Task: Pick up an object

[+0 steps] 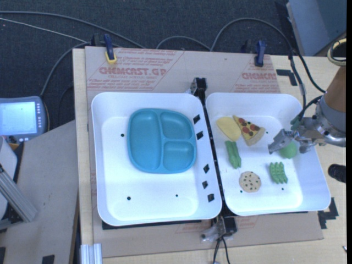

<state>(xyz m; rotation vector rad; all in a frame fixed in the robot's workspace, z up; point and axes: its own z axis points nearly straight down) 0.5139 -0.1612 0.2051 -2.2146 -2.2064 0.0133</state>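
Pincer: the grey two-finger gripper (287, 146) sits low in the right-hand shallow white plastic bin (313, 197), near its right wall, at the end of the grey arm (335, 111) reaching in from the right. A small round green toy piece (289, 151) lies right at the fingertips and is partly covered by them. Whether the fingers are spread or closed around it cannot be told from this angle; the grey metal overlaps the green and hides the contact.

Progress, as a judgement: the approach looks done, since the tool is down at object level over a candidate. A grasp is not confirmed, and a lift is not evident: the green piece appears to rest on the bin floor. Closing (if not done) and raising remain.

Task's thing: small, rounded, bright green, smooth-looking; likely light plastic play food. Its full outline is hidden.

Outward from there, same bin: a green ridged toy vegetable (278, 172) just below the gripper; a tan round toy cookie with dark chips (250, 181) further left; a long green toy pod (234, 153); a toy pizza slice with red topping (249, 129); a pale yellow curved toy piece (228, 127), touching the pizza slice.

Left-hand white bin (110, 202): a light blue divided plastic plate (161, 141), well apart from the gripper.
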